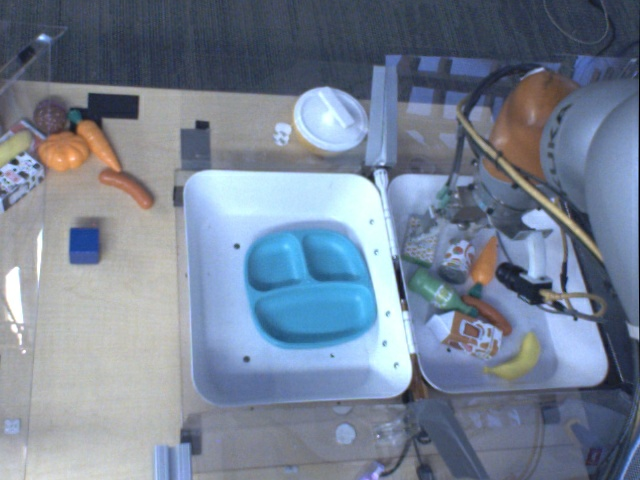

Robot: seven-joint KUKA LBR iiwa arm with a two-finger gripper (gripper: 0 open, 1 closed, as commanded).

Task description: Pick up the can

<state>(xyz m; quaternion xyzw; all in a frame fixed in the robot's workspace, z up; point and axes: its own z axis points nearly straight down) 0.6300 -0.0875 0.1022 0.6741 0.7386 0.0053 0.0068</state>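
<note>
From the fixed overhead camera, the arm [590,148] reached down into the right bin [590,368], and its gripper [462,208] sat low over the bin's far left corner. Cables and the wrist body covered the jaws, so whether they stood wide, narrow or closed on anything could not be told.

Just below the jaws lay a crowded heap: a small printed cylinder, probably the can [457,257], with a carrot [484,259] touching its right side and a green bottle [436,290] just beneath it. Further from the jaws lay a juice carton [472,336] and a banana [517,358]. Well off to the jaws' left, the left bin [210,368] held a blue divided plate [310,288].

The risk, as I judged it, was the crowding. A closing grip could catch the carrot or bottle instead, or nudge the can so it rolled aside against the bin wall.
</note>
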